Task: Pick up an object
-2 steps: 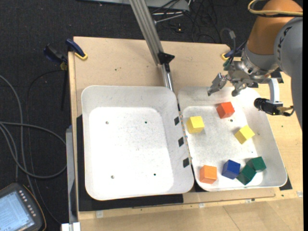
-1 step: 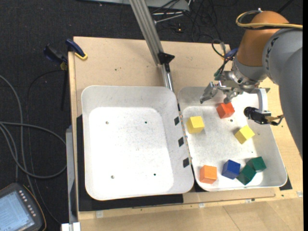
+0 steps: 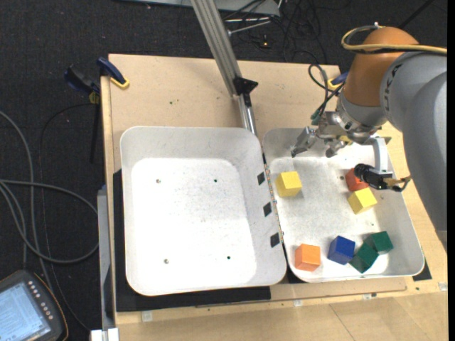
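Observation:
The right bin (image 3: 398,222) holds several blocks: a yellow cube (image 3: 288,184) near its left wall, a second yellow block (image 3: 362,200) with a red block (image 3: 354,180) just behind it, an orange cube (image 3: 308,256), a blue cube (image 3: 341,249) and two green blocks (image 3: 372,250) at the front. My gripper (image 3: 316,143) hangs over the bin's back edge, above and behind the first yellow cube. Its fingers are spread apart and nothing sits between them.
The left bin (image 3: 142,162) lies beside the right one. A slanted metal pole (image 3: 220,48) crosses the back of the bench. A blue and yellow clamp (image 3: 106,73) grips the bench's back left corner. Cables loop over the arm's wrist.

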### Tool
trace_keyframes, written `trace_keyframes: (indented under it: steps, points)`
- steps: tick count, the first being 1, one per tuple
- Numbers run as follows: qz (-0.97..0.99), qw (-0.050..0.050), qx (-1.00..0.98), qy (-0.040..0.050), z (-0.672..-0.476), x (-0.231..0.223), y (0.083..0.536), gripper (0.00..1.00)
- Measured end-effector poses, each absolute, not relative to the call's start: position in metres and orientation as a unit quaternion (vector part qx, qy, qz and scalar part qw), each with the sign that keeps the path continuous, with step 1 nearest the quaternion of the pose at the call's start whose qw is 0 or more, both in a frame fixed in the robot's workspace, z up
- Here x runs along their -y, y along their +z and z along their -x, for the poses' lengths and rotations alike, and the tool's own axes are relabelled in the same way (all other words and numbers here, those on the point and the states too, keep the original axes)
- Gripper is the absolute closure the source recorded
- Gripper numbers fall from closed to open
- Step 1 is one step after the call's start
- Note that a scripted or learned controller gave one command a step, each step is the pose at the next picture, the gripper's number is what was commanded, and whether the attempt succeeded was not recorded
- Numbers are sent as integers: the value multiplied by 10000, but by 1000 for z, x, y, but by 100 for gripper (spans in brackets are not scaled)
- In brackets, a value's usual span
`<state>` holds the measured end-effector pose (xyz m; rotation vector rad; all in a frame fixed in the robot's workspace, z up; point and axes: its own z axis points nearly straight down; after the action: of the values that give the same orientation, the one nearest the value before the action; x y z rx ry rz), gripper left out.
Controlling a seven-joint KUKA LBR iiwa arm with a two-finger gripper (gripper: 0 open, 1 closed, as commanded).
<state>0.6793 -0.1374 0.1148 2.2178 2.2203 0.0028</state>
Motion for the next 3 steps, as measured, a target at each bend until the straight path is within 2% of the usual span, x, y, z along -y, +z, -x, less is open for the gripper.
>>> trace_keyframes:
  steps: [1,3]
  points:
    - [-7065,25,-7077,11,-680,137,124,100]
    - [-7062,41,-7080,25,-673,131,240,100]
